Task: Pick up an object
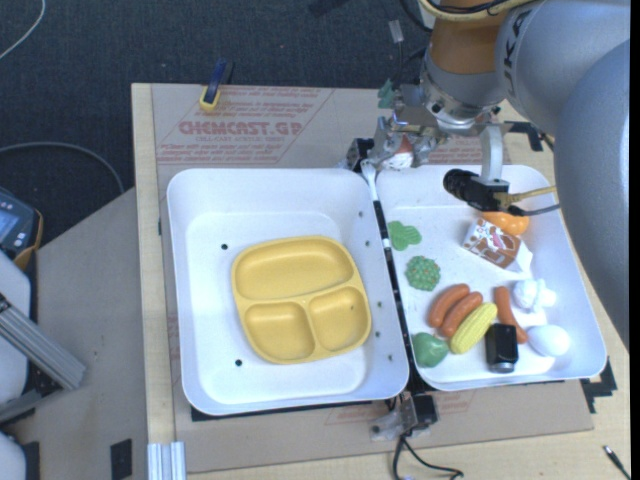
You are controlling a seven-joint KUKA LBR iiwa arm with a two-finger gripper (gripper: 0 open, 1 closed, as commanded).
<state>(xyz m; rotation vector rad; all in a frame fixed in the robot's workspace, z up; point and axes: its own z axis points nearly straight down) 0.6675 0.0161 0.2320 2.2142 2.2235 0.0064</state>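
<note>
Yellow, the three-compartment plastic tray (298,296) lies in the left white bin (190,268). The right white bin (578,313) holds toy foods: a yellow corn cob (473,328), orange sausages (452,308) and a white egg (548,340). The gripper (400,153) hangs over that bin's far left corner; whether it is spread or closed cannot be told.

Grey arm reaching in from the upper right of the frame.

The arm (590,88) fills the upper right corner, a broad grey link sweeping down the right side, with the orange band (480,13) above the wrist near the top edge. Below the band the wrist narrows to the gripper (400,153), which sits in the upper middle of the frame, pointed downward; its metal parts are cluttered and hard to make out.
</note>
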